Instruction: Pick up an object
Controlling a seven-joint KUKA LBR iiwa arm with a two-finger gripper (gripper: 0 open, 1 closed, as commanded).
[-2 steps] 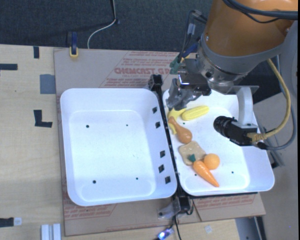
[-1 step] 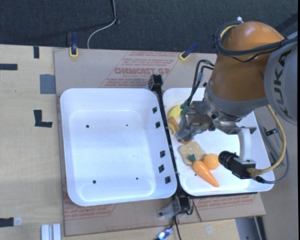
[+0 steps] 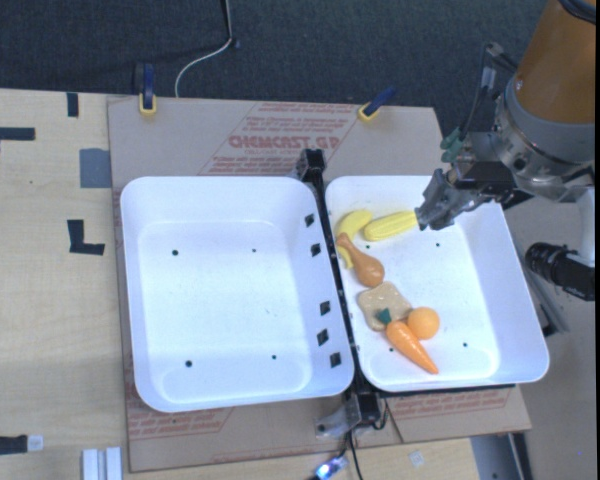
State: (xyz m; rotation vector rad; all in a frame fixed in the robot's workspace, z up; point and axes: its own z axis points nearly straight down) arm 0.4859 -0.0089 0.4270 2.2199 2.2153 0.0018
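The pincer (image 3: 427, 215) hangs low over the far part of the right bin (image 3: 500, 268), reaching in from the right at a slant. Its dark tip sits at the right end of the corn (image 3: 389, 226), a yellow cob lying crosswise near the bin's far wall. Tip and cob look to be touching, but whether the pincer is clenched on the cob or released beside it I cannot tell from this angle.

Just left of the corn lies a banana (image 3: 352, 222), curved, close to the wall between the bins. Nearer the camera from those two sits a brown drumstick (image 3: 361, 263), tilted. Further on lies a pale slice of bread (image 3: 382, 302) with a small dark bit on it, then an orange (image 3: 423, 322) just beside it, and a carrot (image 3: 412, 346) pointing toward the bin's near right corner, touching the orange.

The left bin (image 3: 140, 268) stands alongside, joined by black clips down the middle. Both rest on cardboard (image 3: 270, 138) on the tabletop (image 3: 40, 298).
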